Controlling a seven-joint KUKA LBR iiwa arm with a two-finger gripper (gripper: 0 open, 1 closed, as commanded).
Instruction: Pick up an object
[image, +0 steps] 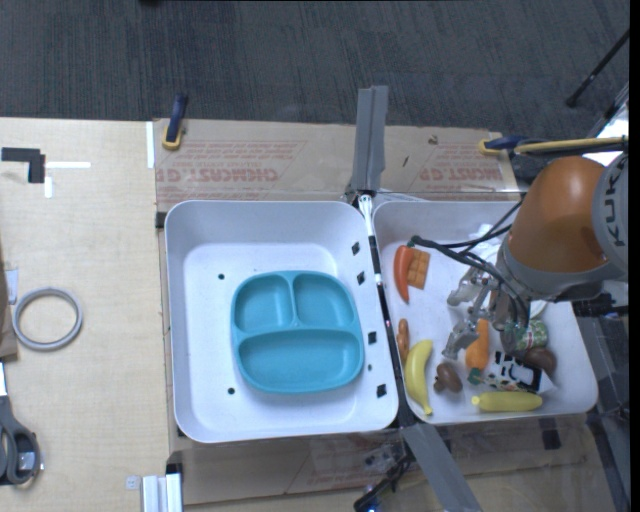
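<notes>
Carrot (479, 346), the small orange piece standing nearly upright in the right bin (580, 395), looks like what your arm is going for, since the hand (474, 322) hangs right over it among the clutter. Start nearest you, at the front of that bin: a yellow banana (417, 373) curves along the divider side, a second yellow piece (507, 402) lies flat against the front wall, and a brown lump (447, 377) and a black-and-white toy (514, 373) sit packed between them, so there is little free room for the fingers to drop into. The carrot sits in the middle of this huddle, touching or nearly touching its neighbours (which is why a clean grip will be awkward). I cannot tell from this slanted view whether the hand is wide, narrow or already closed on anything, because the metal parts and cables overlap the carrot. Farther back, an orange-red pepper (403, 272) and a waffle-like piece (418, 266) lie apart with open floor around them. Across the divider, the left bin (190, 290) carries a blue sectioned plate (296, 331), well clear of the arm's work.
</notes>
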